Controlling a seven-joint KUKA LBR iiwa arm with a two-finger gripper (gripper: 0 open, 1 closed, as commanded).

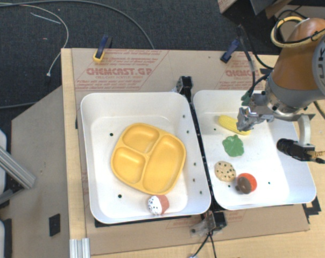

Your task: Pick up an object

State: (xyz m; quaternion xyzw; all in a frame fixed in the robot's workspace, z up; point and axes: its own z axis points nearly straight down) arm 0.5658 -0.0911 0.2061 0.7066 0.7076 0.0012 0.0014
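Note:
In the right bin (291, 195) lie a yellow banana-like piece (227, 124), a green leafy toy (233, 145), a speckled cookie (225, 171) and a red and brown round toy (245, 183). My gripper (244, 122) hangs over the right end of the yellow piece, covering that end. The left bin (92, 144) holds a yellow divided plate (148, 158) and a small white and red dotted object (158, 204) near its front wall.
The two bins stand side by side on a cardboard sheet (125, 69) held by blue clips (101, 48). The arm comes in from the right above the right bin's back half. Cables lie on the dark floor behind.

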